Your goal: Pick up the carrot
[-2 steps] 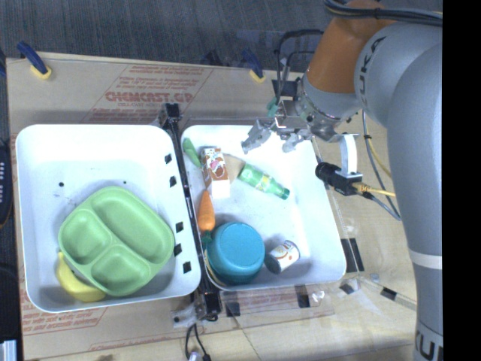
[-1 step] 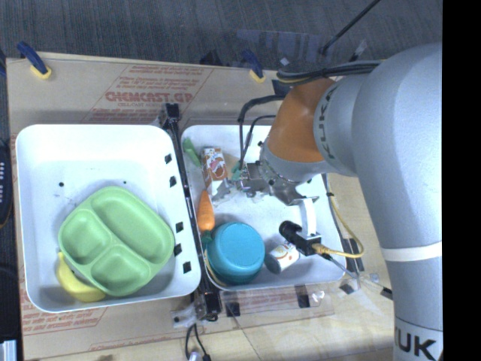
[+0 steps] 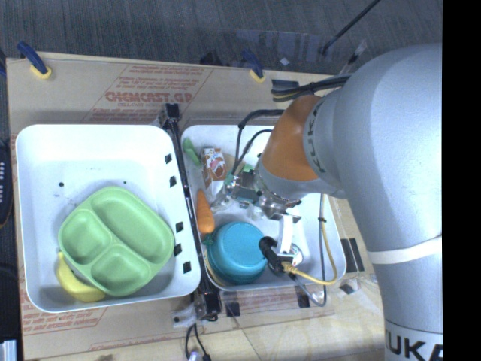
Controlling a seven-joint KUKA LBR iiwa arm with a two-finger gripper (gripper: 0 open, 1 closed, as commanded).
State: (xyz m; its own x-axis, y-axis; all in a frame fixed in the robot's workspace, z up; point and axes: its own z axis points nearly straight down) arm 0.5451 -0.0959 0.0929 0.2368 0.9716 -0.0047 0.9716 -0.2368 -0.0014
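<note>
The orange carrot (image 3: pixel 204 213) lies along the left wall of the right bin (image 3: pixel 335 260), its tip pointing toward the far side. My gripper (image 3: pixel 231 189) hangs low inside that bin, just right of the carrot's upper end and a little apart from it. The wrist and the orange band cover most of the gripper. Nothing can be seen held in it.
A blue round pot (image 3: pixel 235 252) sits right below the carrot, touching its lower end. A small red-brown packet (image 3: pixel 215 164) and a green item (image 3: pixel 192 154) lie at the bin's far left corner. The left bin (image 3: pixel 45 145) holds a green divided plate (image 3: pixel 116 238) over a yellow object (image 3: pixel 71 284).
</note>
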